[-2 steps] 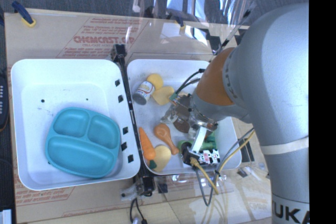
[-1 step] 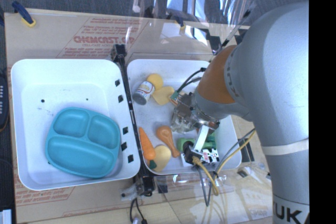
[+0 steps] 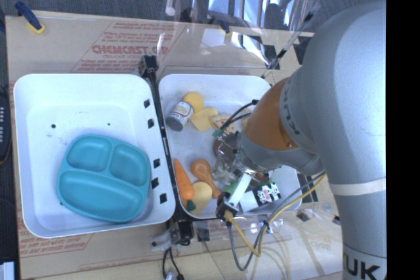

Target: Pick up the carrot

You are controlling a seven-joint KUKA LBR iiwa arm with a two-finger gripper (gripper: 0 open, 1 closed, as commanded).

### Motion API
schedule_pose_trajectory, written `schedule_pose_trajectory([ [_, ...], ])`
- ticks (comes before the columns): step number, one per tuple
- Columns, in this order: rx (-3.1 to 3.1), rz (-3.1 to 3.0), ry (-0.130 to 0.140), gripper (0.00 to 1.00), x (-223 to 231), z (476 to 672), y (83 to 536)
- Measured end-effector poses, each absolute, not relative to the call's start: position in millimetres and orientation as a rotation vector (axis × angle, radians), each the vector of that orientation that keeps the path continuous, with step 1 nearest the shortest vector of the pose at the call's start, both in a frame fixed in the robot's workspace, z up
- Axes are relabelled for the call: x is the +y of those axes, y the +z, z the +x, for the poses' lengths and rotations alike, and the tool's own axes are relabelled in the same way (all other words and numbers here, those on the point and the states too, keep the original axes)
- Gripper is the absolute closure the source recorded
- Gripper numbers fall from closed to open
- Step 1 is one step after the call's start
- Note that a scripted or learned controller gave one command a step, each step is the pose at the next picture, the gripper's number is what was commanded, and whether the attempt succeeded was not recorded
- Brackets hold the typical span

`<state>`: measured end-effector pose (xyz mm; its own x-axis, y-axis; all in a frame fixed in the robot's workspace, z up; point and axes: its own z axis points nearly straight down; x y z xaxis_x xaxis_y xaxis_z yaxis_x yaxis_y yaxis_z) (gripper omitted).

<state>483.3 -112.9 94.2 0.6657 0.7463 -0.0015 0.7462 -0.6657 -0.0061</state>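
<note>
Bench [image 3: 98, 42] bearing 2 white bins [image 3: 39, 95]

Carrot [image 3: 184, 180] lying against right bin's left wall [image 3: 163, 141], yellow fruit [image 3: 201, 193] touching it; arm [image 3: 282, 128] covering bin's right half; left bin floor [image 3: 79, 108] behind blue tray [image 3: 104, 177] staying open.
</note>
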Motion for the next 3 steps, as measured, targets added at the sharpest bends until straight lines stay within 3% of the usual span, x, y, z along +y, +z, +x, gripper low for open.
schedule_pose_trajectory([
  [3,-0.415,-3.114,0.001,1.0,-92.4,476.8,92.1],
])
